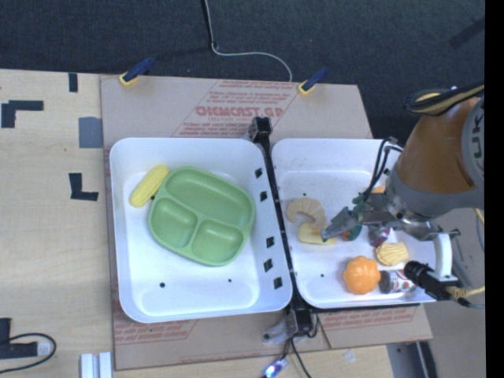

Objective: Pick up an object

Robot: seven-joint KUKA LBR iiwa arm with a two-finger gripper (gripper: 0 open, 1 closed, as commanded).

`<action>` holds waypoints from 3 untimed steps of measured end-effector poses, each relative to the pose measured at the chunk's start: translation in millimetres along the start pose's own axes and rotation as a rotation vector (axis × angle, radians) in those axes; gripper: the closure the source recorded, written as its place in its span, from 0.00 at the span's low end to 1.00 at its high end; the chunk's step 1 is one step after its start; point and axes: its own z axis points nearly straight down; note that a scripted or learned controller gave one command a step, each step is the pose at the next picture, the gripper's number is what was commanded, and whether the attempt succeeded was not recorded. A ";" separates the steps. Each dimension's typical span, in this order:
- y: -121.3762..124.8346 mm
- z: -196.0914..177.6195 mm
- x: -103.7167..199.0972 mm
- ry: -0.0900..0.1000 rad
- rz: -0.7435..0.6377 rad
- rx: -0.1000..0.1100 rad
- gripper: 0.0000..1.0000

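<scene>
In the right bin [315, 164], a tan croissant-like piece [304, 209] lies near the divider, with a pale yellow piece [313, 237] just below it. My gripper [340, 225] hangs low over the bin, its dark fingers right beside the yellow piece. An orange pumpkin-like toy [361, 275] sits near the bin's front edge, and a small ridged yellow toy [391, 253] lies to its upper right, under the wrist.
The left bin [130, 211] carries a green sectioned plate [202, 215] and a yellow corn cob [149, 185] at the plate's upper left. The arm's orange band [437, 148] looms over the right bin's far right side. A black divider runs between the bins.
</scene>
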 end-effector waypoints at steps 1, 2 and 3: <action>0.0 0.0 0.0 0.000 0.000 0.000 0.00; -0.1 -9.6 0.6 0.000 -0.001 0.001 1.00; -10.6 109.7 -60.2 0.000 0.006 0.004 1.00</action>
